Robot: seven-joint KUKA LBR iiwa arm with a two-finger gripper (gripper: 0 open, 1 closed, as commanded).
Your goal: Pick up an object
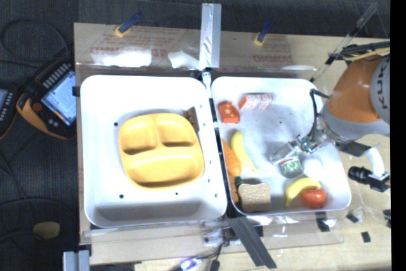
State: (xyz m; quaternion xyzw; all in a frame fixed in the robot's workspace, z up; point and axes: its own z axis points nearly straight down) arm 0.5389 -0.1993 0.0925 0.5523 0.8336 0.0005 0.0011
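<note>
The gripper [287, 153] is low in the right bin [279, 87], just above the green can [292, 166]; finger state cannot be told. Step: descent to grasp. Next: close squarely on the can, then lift.

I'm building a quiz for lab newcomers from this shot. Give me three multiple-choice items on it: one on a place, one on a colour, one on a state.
1. Where does the divided plate lie?
A. in the left bin
B. in the right bin
C. on the floor

2. What colour is that plate?
A. blue
B. yellow
C. black

3. How does the gripper stand to the green-labelled can?
A. lifts it high above the bench
B. is down in the right bin just above it
C. is over the left bin

Key: 1 A, the plate rests on the floor of the left bin. 2 B, it is plain yellow. 3 B, the gripper is low in the right bin, close over the can.
</note>
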